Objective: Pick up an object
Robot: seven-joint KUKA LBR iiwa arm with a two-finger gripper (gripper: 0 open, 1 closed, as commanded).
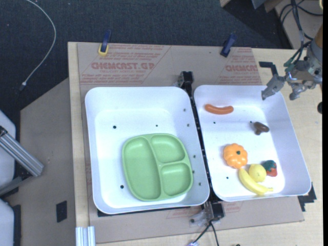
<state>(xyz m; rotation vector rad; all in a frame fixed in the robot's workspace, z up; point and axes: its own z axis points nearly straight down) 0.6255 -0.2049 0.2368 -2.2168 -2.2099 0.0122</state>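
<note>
The left shallow white bin (97, 137) holds a green divided plastic plate (156, 166). The right shallow white bin (287, 132) holds an orange sausage (219, 108), an orange pumpkin (235, 155) and a yellow banana (252, 182). The hand (283, 90) hangs spread wide and holding nothing above that bin's far right corner.

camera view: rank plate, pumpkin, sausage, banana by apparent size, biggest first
1. Green plate, by far the largest.
2. Banana and orange pumpkin: the banana is longer, the pumpkin rounder, too close to rank.
3. Sausage: thin, the smallest.

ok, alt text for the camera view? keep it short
The pincer hangs open above the right bin's far right corner, holding nothing. That bin holds a sausage, pumpkin and banana; the left bin holds a green divided plate.
</note>
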